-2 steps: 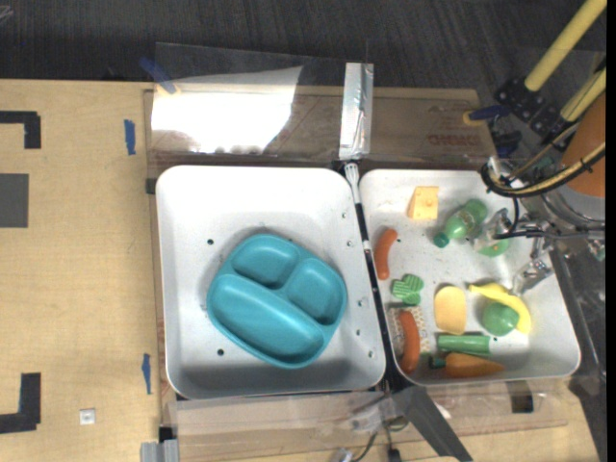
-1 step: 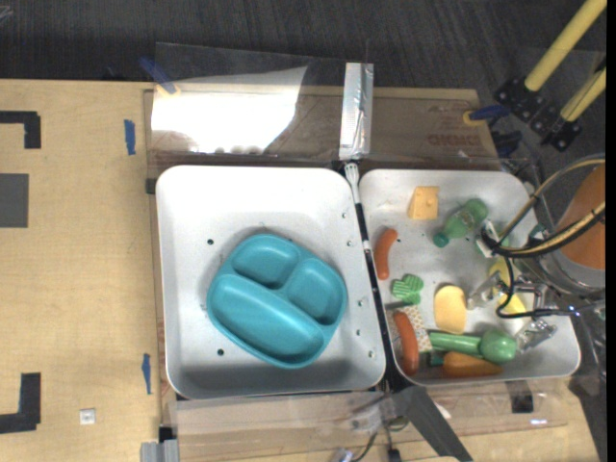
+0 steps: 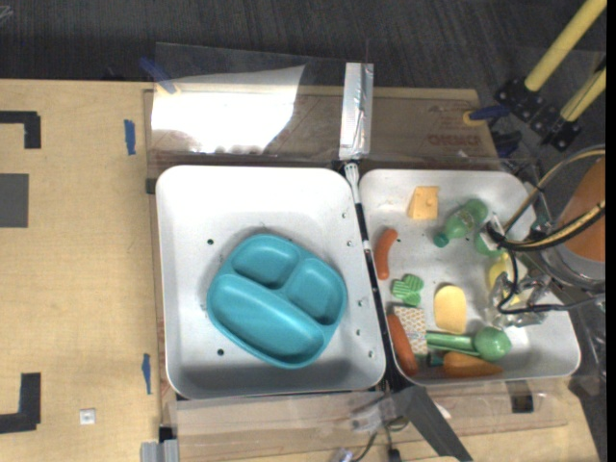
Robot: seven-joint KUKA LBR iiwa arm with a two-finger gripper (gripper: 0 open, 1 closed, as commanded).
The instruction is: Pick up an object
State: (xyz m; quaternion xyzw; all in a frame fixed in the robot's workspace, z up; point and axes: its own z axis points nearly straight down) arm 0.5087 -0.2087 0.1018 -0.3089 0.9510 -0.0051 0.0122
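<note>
1. Two shallow white bins are seen side by side on the wooden surface (image 3: 77,258): the left bin (image 3: 183,200) and the right bin (image 3: 558,349).
2. A teal divided plate (image 3: 277,298) with three compartments lies in the left bin, set at a slant.
3. Small toy foods are scattered in the right bin. An orange cheese wedge (image 3: 423,203) lies near the far wall, and a green bottle (image 3: 459,223) lies just to its right, tilted.
4. A red-orange sausage (image 3: 384,252) lies along the bin's left wall. Below it a small green piece (image 3: 407,288) is seen, and beside that a pale yellow rounded piece (image 3: 449,308).
5. Near the front wall, a second sausage (image 3: 400,343) lies beside a green stalk with a round head (image 3: 472,342), with an orange carrot (image 3: 468,361) just in front of it.
6. The arm (image 3: 587,224) is seen at the right edge, over the right side of the right bin, with cables looped around it.
7. The pincer (image 3: 508,287) is located low over the right bin, near a yellow piece (image 3: 497,275). Whether it is wide, narrow, or holding anything cannot be told, as the tips are blurred among cables.
</note>
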